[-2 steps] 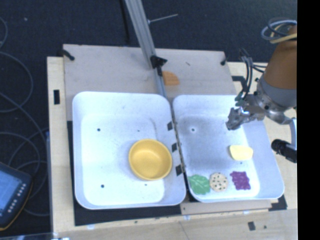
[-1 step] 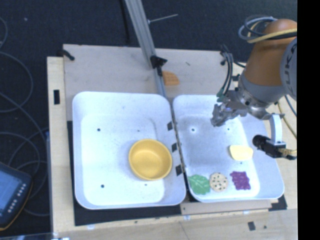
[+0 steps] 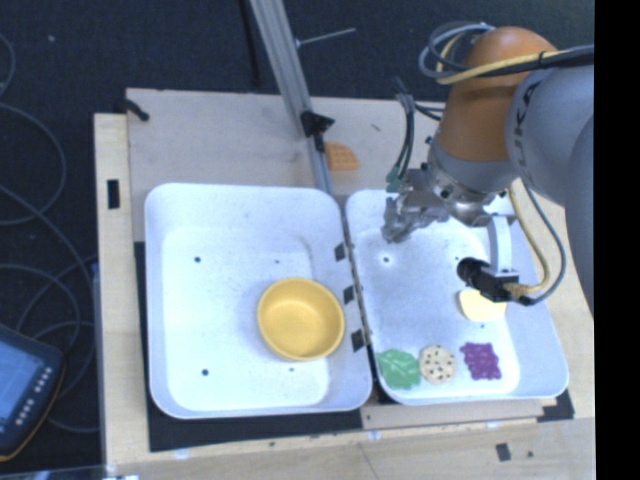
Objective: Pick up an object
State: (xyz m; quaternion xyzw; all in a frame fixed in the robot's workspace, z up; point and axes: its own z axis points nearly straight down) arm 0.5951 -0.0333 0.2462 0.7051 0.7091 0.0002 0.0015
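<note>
The gripper hangs over the far edge of the right bin, near the divider; I cannot tell how it is set. The nearest pickable things, a green piece, cookie and purple piece, line the bin's near edge, well apart from it.

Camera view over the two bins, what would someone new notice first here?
Probably the yellow bowl, alone and upright in the left bin. Next, the grey arm with its orange band, reaching in from the right with its gripper over the far end of the right bin. Along that bin's near edge lie a green piece, a cookie and a purple piece.
</note>
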